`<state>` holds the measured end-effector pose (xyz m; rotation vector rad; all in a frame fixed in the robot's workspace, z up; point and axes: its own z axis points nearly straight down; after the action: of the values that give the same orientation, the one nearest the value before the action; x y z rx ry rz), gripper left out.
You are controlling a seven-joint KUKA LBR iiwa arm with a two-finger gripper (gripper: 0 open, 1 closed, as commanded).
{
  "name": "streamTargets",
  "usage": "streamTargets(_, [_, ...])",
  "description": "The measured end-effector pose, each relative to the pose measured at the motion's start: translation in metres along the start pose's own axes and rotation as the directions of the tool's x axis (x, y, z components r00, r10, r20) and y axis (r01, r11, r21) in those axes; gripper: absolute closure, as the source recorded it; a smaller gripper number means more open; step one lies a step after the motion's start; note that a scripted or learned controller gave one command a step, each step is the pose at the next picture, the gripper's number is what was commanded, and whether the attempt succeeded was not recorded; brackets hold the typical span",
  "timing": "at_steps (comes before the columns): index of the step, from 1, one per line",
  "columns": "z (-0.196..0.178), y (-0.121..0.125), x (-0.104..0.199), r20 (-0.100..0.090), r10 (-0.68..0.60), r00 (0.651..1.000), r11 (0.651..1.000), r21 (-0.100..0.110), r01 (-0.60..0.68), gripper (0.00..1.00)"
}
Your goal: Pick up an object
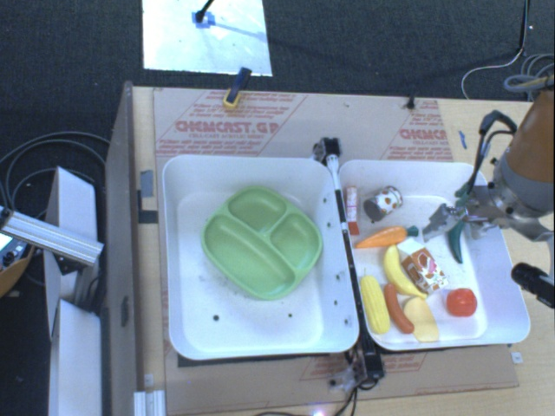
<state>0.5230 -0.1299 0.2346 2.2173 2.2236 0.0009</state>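
Observation:
The right bin [499,319] holds several toy foods: an orange carrot [381,237], a banana [395,269], a corn cob [375,303], a sausage [398,308], a red tomato [461,302], a small printed box [424,269] and a brown-and-white toy [382,202]. My gripper [447,220] hangs low over the bin's right half, just right of the carrot's tip. A teal curved piece [455,244] sits directly under it; whether it is held is unclear.
A green divided plate [262,241] lies in the left bin [186,319]. A red-and-white tube [352,206] rests against the divider between the bins. A pale yellow slice [422,320] lies near the right bin's front wall. Cables run at the far right.

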Motion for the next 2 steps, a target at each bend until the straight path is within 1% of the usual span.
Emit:
streamTargets(1, [0.135,-0.013,0.001,0.001,0.000,1.000,1.000,-0.002,0.000,0.00])
streamTargets(2, [0.145,-0.031,0.037,0.016,0.005,1.000,1.000,-0.025,-0.004,0.00])
